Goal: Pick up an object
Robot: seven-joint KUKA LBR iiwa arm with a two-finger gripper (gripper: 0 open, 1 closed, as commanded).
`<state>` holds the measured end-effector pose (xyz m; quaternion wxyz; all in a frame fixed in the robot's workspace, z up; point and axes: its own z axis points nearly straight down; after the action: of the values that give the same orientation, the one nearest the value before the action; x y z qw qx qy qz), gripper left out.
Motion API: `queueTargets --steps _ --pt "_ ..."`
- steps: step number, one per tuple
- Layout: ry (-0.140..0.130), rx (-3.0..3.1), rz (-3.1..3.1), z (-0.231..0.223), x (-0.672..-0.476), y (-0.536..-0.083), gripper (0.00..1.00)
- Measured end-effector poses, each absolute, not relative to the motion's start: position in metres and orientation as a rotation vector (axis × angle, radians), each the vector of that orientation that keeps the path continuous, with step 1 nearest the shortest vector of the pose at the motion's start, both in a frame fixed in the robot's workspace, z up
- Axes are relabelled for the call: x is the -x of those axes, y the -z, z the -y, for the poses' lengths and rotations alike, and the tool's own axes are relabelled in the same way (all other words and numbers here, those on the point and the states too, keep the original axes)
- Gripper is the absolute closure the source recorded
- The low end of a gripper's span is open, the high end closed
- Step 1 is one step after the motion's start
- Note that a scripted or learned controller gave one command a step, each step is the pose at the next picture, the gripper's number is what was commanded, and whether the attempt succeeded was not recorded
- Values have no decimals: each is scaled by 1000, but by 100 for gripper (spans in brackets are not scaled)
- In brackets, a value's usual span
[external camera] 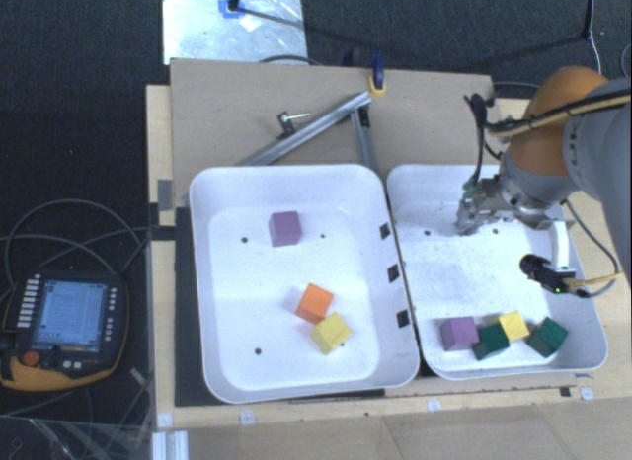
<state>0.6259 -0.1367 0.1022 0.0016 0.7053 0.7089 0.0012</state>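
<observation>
Over the right shallow white bin (592, 345), the gripper (472, 219) hovers near its far wall.
Whether it is spread or pressed together cannot be told; nothing visible between its tips.

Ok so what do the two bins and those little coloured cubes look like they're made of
Left bin and right bin: probably moulded plastic, white with a slight sheen; rounded corners and raised rims suggest it. The right one's floor looks scuffed grey.

Cubes, such as the orange cube and purple cube: matte, solid-coloured, sharp-edged. Painted wood or foam; the view can't settle which.
</observation>
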Motion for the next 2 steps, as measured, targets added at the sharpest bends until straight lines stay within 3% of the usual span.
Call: queueTargets --steps 2 --pt "-7 -2212 -2219 146 -626 -227 100"
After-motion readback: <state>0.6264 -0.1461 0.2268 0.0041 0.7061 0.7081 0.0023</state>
